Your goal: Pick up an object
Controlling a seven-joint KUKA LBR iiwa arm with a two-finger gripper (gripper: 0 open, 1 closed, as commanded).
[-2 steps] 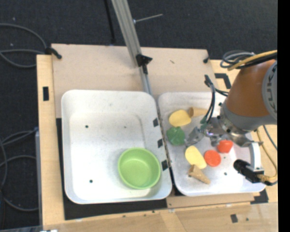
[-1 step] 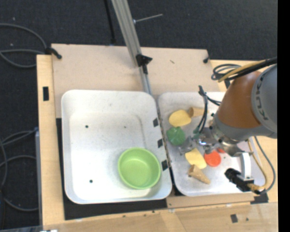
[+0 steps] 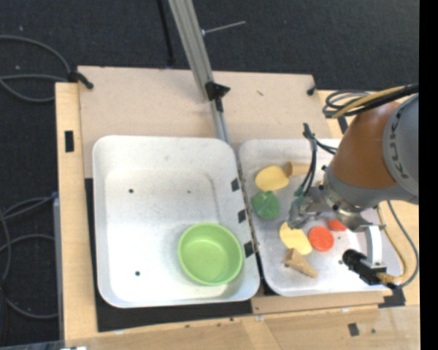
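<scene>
The right bin (image 3: 270, 283) holds several small things: a yellow piece (image 3: 271, 179) at the back, a dark green piece (image 3: 266, 206) below it, a pale yellow piece (image 3: 293, 237), a red-orange disc (image 3: 321, 239) and a tan wedge (image 3: 300, 263) near the front. A small tan piece (image 3: 295, 169) lies beside the yellow one. My gripper (image 3: 301, 217) hangs low over the middle of this bin, just above the pale yellow piece and right of the green one. The arm's grey and orange wrist covers the bin's right part.
In the left bin (image 3: 117, 159) a light green bowl (image 3: 210, 253) sits at the front right corner. A metal pole (image 3: 197, 49) slants up from between the bins. Cables lie on the dark floor at left.
</scene>
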